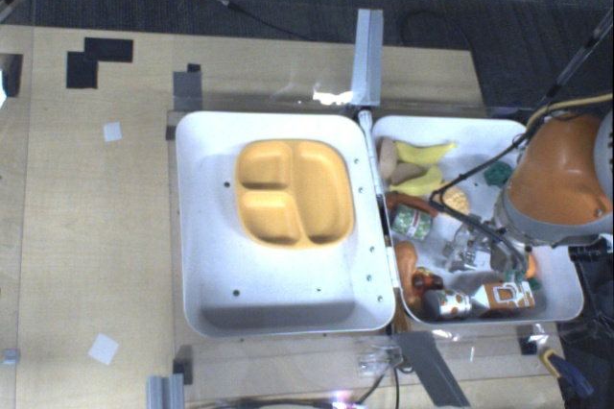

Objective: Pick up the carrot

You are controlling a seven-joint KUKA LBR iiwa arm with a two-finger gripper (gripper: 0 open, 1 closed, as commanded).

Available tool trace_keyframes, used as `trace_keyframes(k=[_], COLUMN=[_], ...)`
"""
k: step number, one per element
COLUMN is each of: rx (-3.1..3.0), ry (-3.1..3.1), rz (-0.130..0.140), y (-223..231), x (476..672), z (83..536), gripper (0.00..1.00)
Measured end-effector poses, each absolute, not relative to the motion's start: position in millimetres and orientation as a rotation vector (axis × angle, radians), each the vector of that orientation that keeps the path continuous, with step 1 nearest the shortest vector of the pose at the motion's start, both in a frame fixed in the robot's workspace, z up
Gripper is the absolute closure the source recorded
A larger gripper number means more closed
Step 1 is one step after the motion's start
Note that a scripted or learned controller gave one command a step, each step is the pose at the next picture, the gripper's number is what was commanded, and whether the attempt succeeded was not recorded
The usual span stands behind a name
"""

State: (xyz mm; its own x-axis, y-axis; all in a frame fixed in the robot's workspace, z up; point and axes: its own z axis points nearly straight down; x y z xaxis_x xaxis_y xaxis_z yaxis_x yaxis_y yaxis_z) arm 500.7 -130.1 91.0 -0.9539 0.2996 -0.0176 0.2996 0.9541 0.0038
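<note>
While no print can be read, these show:
Labels: green can (413, 223) and dark bottle (449, 303), wording too small.
Surface: pale wooden bench (86, 234), dark carpet beyond.
Left bin (206, 301): yellow divided plate (292, 192).
Carrot (407, 256): orange, stubby, right bin's (566, 301) near-left part.
Gripper (472, 252): fingers' state unclear.

Gripper (472, 249) low in right bin (566, 301), near carrot (407, 257).

Left bin (206, 205): you have open floor all round the yellow tray (292, 191).
Right bin (566, 297): crowded; banana (423, 152), green can (413, 223), bottle (480, 300) hem the carrot (407, 257).
</note>
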Motion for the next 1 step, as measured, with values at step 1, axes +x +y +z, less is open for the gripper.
trace_keyframes(k=[1], rx=[0.439], ry=[3.092], rz=[-0.007], y=[-208.2], x=[510.4], z=[90.5], gripper=[1.00])
